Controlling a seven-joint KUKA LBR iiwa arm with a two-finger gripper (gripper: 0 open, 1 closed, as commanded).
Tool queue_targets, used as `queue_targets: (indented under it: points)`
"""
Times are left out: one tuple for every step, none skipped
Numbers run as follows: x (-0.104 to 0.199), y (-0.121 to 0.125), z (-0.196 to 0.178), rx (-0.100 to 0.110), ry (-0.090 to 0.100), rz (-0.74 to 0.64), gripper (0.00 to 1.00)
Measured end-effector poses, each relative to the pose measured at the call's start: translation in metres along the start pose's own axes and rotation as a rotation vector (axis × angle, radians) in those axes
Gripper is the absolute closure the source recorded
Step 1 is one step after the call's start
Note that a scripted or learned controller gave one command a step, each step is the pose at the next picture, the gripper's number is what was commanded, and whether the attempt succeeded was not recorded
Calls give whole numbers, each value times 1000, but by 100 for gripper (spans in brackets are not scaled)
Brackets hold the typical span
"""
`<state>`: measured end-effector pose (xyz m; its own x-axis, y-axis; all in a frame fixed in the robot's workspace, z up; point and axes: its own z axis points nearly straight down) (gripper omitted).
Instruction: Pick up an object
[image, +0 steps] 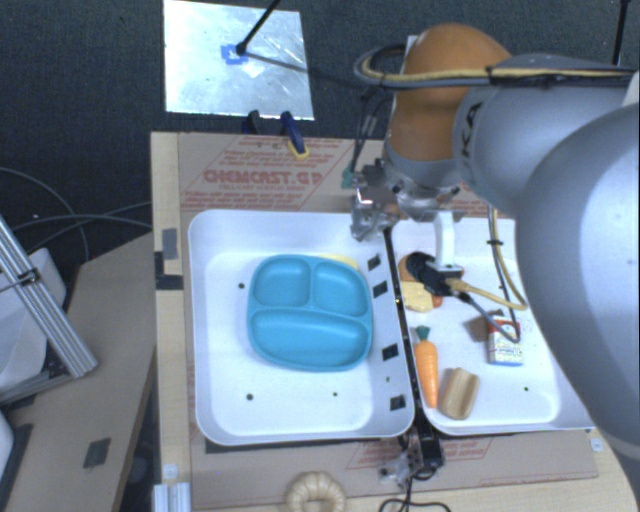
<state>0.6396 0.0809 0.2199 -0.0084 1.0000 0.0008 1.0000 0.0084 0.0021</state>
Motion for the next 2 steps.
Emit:
queue_targets:
  points:
    - [34, 11, -15, -2, 1, 0, 100]
    - [32, 6, -13, 1, -1, 4, 100]
